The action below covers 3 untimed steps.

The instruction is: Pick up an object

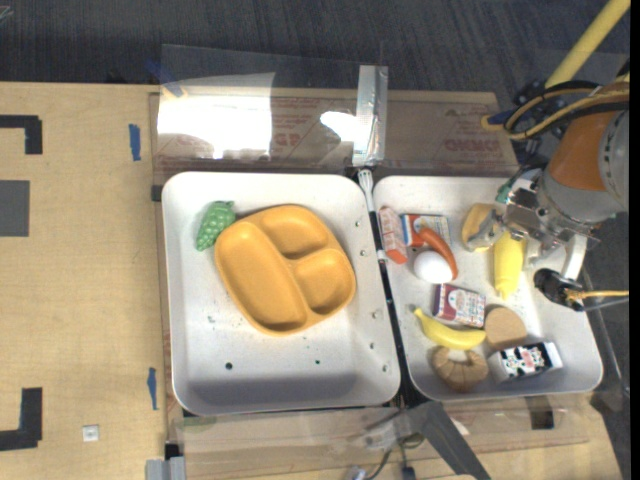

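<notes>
1. I see the pincer [528,230] hanging over the far right part of the right bin [590,363], just above the upper end of a yellow corn cob [508,265]. I cannot tell how the pincer stands, and nothing visibly sits in it, so I judge the pick not yet made.
2. Taking the corn cob as landmark: a banana [452,332] lies nearer the camera and to its left, a small carton [458,304] lies between them, a white egg [432,266] lies further left, and a brown round piece [459,365] lies beyond the banana.
3. Well to the cob's left, the left bin [190,368] holds an orange divided tray [285,266] with green grapes [213,224] touching its far corner.
4. Both bins rest on a pale wooden worktop [80,268]; dark carpet [300,8] lies behind.
</notes>
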Each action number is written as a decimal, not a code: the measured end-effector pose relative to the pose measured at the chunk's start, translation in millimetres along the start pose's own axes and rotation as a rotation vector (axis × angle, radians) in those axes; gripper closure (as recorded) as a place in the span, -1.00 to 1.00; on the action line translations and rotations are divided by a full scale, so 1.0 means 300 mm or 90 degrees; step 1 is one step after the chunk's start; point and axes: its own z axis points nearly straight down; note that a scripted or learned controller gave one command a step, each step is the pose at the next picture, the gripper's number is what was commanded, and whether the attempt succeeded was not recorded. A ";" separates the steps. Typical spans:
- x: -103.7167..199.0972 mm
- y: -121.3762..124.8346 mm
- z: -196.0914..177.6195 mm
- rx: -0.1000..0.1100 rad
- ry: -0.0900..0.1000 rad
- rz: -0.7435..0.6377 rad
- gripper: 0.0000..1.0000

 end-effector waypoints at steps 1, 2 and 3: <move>-0.028 0.002 -0.029 -0.002 -0.007 0.004 1.00; 0.164 -0.113 -0.318 -0.008 -0.008 0.014 1.00; 0.457 -0.075 -0.301 -0.007 -0.008 0.355 1.00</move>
